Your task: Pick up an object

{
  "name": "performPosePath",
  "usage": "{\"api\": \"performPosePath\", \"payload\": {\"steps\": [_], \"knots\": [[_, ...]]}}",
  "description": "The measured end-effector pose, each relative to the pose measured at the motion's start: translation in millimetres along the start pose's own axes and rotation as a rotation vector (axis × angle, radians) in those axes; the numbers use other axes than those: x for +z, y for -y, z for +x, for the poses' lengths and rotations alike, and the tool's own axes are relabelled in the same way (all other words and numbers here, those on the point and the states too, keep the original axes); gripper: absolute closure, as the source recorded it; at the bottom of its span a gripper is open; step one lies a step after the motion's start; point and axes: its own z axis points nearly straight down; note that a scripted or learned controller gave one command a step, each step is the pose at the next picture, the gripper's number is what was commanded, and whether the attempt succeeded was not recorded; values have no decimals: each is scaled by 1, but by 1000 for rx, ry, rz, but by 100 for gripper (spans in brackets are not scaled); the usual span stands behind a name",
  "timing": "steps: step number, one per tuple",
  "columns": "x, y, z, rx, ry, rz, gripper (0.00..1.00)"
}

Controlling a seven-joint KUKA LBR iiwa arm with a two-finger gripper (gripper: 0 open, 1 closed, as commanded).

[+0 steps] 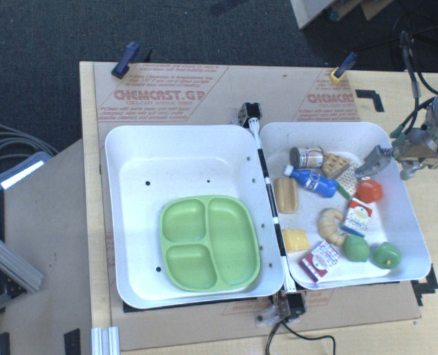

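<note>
The right bin [410, 220] holds several small items. Among them are a grey can [306, 157], a blue bottle [314, 183], a red tomato [369, 191], a tan bread loaf [285, 195], a yellow cheese block [296, 239] and a white and red carton [357, 218]. Two green fruits [356, 250] [387, 255] and a red and white packet [320, 260] lie near the bin's front. My gripper [391, 166] hovers over the right bin's far right corner, just above and right of the tomato. It is open with nothing between its fingers.
The left bin [130, 161] holds a green divided plate [208, 242]. A black strip [267, 198] runs between the two bins. Clamps sit at the board's far edge, one blue [124, 60] and one yellow and blue [343, 66]. Cables lie at the far left [4, 146].
</note>
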Motion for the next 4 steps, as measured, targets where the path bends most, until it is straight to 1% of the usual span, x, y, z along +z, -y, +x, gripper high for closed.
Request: {"api": "performPosePath", "payload": {"steps": [1, 2, 3, 4], "knots": [[132, -65, 37, -1, -1, 3, 0], [175, -6, 23, 1, -1, 2, 0], [175, 41, 43, 1, -1, 3, 0], [174, 55, 64, 0, -1, 1, 0]]}}
